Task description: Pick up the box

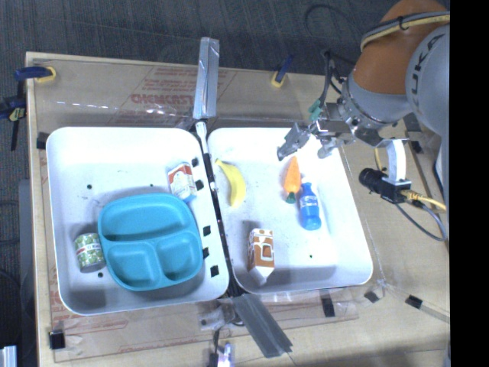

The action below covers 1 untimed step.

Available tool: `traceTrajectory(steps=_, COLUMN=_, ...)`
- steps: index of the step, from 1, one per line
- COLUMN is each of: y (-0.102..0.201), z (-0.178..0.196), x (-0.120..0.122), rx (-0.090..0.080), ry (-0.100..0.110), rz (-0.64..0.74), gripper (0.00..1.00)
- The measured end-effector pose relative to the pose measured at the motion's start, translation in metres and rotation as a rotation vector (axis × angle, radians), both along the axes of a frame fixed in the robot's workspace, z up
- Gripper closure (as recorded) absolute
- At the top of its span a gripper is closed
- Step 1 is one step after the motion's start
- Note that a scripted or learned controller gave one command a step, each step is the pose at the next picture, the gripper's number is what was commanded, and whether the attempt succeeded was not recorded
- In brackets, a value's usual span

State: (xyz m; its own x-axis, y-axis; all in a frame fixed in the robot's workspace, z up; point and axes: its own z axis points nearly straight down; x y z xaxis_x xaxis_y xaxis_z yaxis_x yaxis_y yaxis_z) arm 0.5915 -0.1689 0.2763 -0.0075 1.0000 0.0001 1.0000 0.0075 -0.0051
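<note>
An orange and white box (pixel 260 251) stands upright near the front edge of the right bin (pixel 348 262). A smaller red and white box (pixel 181 180) lies in the left bin (pixel 69 147), against the divider. My gripper (pixel 307 147) hovers over the back of the right bin, above and slightly right of the carrot (pixel 292 177). Its fingers are spread open with nothing between them. The orange and white box sits well toward the front left of the gripper.
A banana (pixel 231 182) lies by the divider in the right bin, and a blue bottle (pixel 309 208) lies just beside the carrot. In the left bin, a blue compartment tray (pixel 150 241) and a small green can (pixel 89 251) sit near the front.
</note>
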Motion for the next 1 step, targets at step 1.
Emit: traceTrajectory(steps=1, y=0.0442, z=-0.0141, x=0.0398, rx=-0.001, ry=-0.002, rz=-0.041, gripper=0.00)
